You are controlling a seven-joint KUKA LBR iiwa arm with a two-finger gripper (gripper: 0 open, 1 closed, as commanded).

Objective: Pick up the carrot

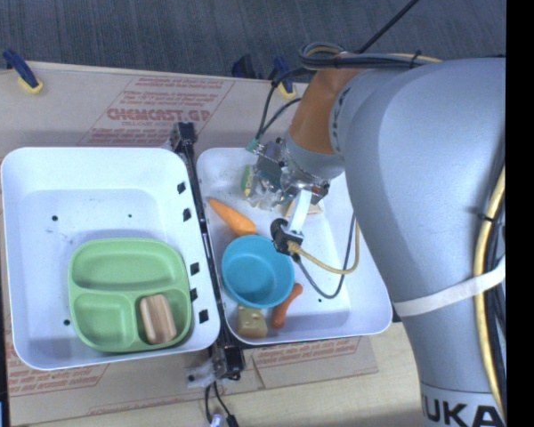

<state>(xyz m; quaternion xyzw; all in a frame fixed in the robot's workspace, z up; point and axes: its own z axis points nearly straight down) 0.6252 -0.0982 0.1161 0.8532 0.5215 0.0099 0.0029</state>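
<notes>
The arm is reaching in from the right of the frame, and the gripper (pixel 276 189) is hanging over the upper part of the right bin (pixel 367 314). The state of its fingers cannot be determined from this angle. The carrot (pixel 232 216) is lying just left of and below the gripper, beside the blue bowl (pixel 256 272), nothing gripping it. Judgement: the approach step is under way; the next move is calling for a shift toward the carrot and a descent aligned across its length.
</notes>
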